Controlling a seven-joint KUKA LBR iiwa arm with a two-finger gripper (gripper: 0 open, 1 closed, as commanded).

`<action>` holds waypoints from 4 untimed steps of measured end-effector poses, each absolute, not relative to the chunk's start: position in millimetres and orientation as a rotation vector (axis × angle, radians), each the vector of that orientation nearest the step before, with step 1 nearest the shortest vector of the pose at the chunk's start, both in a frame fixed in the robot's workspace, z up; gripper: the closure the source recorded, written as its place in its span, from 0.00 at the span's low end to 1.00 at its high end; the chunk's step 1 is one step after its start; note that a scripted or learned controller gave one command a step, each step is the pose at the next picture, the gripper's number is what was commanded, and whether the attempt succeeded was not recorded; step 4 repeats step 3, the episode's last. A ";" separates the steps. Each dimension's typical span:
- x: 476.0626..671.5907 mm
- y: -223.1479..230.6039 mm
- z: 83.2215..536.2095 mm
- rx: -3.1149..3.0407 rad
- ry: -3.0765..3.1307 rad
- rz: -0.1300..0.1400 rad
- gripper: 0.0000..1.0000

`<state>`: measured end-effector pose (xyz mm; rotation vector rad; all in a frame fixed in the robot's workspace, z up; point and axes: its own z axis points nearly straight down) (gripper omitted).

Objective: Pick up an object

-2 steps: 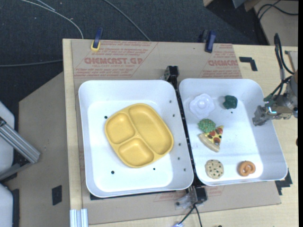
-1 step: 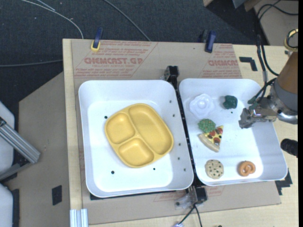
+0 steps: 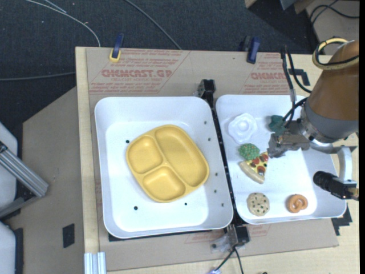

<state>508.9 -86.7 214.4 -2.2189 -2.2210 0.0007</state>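
The yellow divided plate [image 3: 167, 162] looks like smooth, slightly glossy plastic; both white bins [image 3: 108, 153] have a smooth satin plastic look; the worktop [image 3: 91, 84] is matt brown board, printed red; the floor carpet [image 3: 45, 33] is dark, rough.

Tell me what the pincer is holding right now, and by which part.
Nothing that can be seen. The pincer is low in the right bin, beside the pizza slice and broccoli, with no item between its tips.
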 end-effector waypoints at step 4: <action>507.5 83.2 210.2 -2.212 -2.226 0.001 1.00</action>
